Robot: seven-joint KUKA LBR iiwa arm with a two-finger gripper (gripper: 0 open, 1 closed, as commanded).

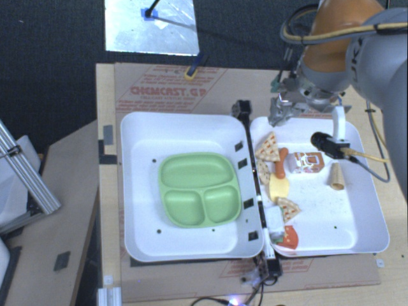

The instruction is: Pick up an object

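Note:
The right white bin (363, 228) holds several toy foods: a waffle piece (268, 147), a sausage (281, 162), a small milk carton (306, 162), a yellow cheese slice (278, 187), an ice cream cone (336, 176), a pizza slice (287, 208) and a red tomato piece (289, 236). My gripper (279, 116) hangs above the bin's far left corner, just beyond the waffle, with nothing visibly between its fingers. The arm reaches in from the upper right.
A green three-compartment plate (197, 190) lies in the left white bin (140, 139). A black divider (250, 171) runs between the bins. A black fixture (328, 145) juts over the right bin's far side. A grey sheet (152, 18) lies beyond the bench.

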